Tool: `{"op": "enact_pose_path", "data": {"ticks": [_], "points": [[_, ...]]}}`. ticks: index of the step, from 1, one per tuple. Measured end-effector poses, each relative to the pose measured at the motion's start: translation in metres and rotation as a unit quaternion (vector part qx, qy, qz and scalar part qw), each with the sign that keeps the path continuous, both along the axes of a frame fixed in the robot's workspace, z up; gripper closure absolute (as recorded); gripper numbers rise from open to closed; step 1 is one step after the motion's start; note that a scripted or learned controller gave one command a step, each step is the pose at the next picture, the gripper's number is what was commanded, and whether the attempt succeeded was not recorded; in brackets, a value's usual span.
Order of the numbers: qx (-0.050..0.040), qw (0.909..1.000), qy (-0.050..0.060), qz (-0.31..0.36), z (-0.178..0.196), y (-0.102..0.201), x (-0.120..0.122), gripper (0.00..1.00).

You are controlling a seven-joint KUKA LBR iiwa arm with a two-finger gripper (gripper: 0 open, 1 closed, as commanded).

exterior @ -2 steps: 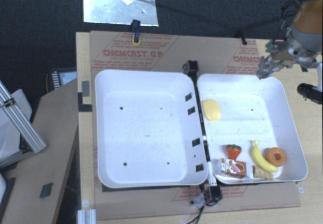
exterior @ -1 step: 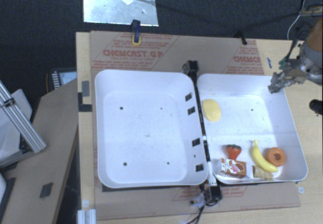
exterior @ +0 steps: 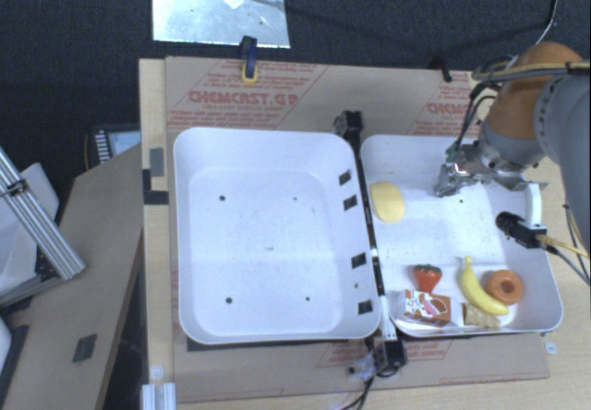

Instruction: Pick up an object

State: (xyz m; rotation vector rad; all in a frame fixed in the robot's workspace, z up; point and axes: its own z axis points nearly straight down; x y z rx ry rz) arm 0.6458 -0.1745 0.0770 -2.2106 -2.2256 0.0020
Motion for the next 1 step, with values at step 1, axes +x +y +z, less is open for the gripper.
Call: {"op": "enact_pose_path", "data": {"ticks": [1], "points": [[-0.0006, 1.0, -0.002, 0.0, 0.0075, 0.0422, -0.0021, 1.0]]}}
